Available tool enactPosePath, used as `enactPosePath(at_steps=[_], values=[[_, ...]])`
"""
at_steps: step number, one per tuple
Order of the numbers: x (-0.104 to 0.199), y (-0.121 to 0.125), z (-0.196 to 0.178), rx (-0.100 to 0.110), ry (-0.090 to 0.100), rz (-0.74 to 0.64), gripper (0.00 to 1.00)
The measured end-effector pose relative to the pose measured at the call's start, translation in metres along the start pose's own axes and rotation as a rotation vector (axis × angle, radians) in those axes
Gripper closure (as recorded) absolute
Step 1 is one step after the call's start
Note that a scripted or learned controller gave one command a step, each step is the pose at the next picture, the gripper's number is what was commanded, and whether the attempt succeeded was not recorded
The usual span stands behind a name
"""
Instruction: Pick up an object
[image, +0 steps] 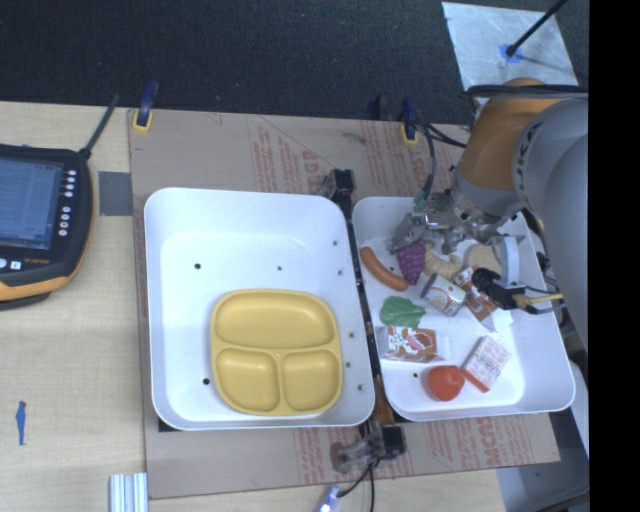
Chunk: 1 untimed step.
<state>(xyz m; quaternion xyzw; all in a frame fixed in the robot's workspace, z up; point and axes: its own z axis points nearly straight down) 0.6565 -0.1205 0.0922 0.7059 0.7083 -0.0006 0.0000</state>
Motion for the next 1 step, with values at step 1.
enactPosePath(at_steps=[1], values=[[-0.0004, 0.0014, -0.0122, -0.003, -0.001, -0.002, 1.0]])
